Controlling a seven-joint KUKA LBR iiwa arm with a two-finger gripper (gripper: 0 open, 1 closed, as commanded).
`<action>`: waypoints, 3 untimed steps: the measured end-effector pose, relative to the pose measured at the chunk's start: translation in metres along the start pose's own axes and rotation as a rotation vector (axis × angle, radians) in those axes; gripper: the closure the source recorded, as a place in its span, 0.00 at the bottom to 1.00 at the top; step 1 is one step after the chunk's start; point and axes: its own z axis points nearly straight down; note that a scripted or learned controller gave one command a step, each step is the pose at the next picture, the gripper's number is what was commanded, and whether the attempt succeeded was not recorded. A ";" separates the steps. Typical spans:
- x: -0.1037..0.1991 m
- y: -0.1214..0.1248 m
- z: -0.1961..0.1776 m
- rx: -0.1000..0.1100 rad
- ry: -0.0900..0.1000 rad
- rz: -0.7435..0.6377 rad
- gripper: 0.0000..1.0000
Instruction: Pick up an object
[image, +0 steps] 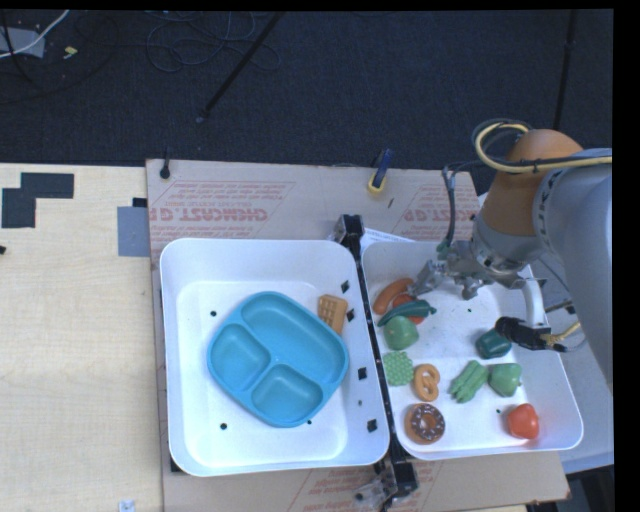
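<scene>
Two bins: left bin, right bin, side by side.
Near edge, right bin: chocolate doughnut, tomato.
Middle: pretzel, green pepper, dark green piece.
Left bin: blue divided plate, waffle piece just beside it.
Far end: gripper low over the right bin (grip cannot be told), near the hot dog.
</scene>
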 end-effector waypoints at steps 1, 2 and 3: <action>0.000 0.001 -0.012 -0.002 0.001 -0.002 1.00; -0.006 0.009 -0.064 -0.004 0.000 0.001 1.00; -0.007 0.010 -0.128 -0.007 -0.001 0.003 1.00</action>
